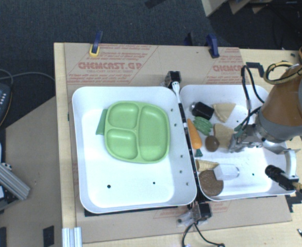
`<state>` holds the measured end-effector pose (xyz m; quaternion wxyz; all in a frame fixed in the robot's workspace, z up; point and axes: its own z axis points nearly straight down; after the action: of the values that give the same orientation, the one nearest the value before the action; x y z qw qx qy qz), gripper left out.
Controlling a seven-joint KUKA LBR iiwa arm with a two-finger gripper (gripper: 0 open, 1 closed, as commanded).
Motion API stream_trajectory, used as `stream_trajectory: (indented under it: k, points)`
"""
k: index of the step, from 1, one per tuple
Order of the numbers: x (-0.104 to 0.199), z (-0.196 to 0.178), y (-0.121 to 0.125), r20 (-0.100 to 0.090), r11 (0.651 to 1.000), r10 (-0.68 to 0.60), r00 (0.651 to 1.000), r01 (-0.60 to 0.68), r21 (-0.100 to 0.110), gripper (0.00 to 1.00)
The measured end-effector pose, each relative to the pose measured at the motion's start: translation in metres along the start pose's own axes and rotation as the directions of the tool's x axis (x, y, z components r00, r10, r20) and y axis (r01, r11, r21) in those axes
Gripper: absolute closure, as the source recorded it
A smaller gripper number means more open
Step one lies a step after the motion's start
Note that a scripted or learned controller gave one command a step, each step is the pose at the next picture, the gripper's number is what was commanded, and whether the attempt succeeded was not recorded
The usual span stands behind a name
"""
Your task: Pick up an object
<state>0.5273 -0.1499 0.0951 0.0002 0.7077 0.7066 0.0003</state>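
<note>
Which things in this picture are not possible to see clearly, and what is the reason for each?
- Gripper, camera view: small and partly under the arm's wrist, so open or shut is unclear.
- Right bin: its far right side is covered by the arm.
- Green plate: it covers most of a darker green thing at its left edge.
- Small pieces in the right bin, such as the dark round one: too small to identify.

A robotics lab or test cell, plywood bench [140, 60] on dark carpet [63, 14], Chemcast-printed protective sheet [112, 63] clamped at the bench's far edge by a yellow clamp [95, 48] and a blue clamp [212, 45], loose cables [251, 84], aluminium framing [6, 176] off the bench's left edge
</note>
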Motion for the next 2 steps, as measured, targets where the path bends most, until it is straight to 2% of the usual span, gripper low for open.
stream_trajectory:
  k: [2]
  points:
    - [-0.007,-0.088,-0.004,0.003,1.000,-0.001,1.000,0.002,-0.005,1.00]
